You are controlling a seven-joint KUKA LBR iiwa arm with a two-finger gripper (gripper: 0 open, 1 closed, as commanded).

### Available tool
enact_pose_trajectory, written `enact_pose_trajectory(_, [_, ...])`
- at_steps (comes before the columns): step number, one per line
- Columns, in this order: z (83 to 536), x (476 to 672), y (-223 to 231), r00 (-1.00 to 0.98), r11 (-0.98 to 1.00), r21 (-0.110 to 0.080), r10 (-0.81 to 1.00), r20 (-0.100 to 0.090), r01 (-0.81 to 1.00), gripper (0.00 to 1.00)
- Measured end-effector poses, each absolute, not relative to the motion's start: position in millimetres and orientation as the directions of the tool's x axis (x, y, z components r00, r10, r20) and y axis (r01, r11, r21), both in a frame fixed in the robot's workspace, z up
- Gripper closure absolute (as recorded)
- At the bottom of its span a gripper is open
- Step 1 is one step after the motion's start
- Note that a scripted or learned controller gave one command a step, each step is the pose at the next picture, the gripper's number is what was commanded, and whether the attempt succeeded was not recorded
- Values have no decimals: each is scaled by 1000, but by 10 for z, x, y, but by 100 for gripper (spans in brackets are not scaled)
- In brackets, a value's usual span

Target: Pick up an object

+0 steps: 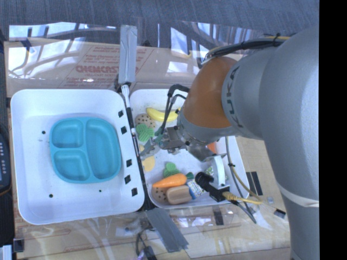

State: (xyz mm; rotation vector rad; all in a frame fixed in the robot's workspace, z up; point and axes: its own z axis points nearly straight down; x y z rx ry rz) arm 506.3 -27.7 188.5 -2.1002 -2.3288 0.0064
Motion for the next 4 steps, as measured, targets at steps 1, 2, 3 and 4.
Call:
enact_pose_trajectory(1, [1881, 5259, -895, -166, 166, -7, 986, 0, 986, 0])
enact_pose_trajectory(2, [1341, 4922, -1160, -134, 134, -11, 991, 3, 991, 0])
enact_pose_trajectory(3, [897, 4783, -1014, -137, 137, -2, 991, 1, 991, 0])
enact_pose_trajectory(4, [965, 4795, -1021, -141, 141, -6, 990, 2, 990, 100])
